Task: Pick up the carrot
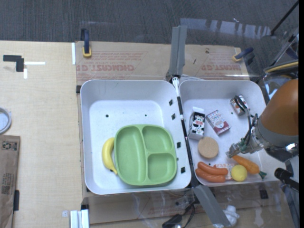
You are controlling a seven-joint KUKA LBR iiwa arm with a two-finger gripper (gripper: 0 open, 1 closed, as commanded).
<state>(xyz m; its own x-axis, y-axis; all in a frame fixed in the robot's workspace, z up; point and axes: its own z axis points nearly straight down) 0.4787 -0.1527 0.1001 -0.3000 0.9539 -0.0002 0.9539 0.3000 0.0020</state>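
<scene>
One carrot is lying in the right bin's front-right corner beside the lemon, likely light, stiff, slick; pincer is hovering just above its left end, state unclear—grip mid-body.

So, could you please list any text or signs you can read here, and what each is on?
Red print on the cardboard behind the bins: mirrored and blurred, unreadable.
Milk carton: print too small.
Red-and-white packet: print too small.
Brown bag: a recycling sign, no readable words.
</scene>
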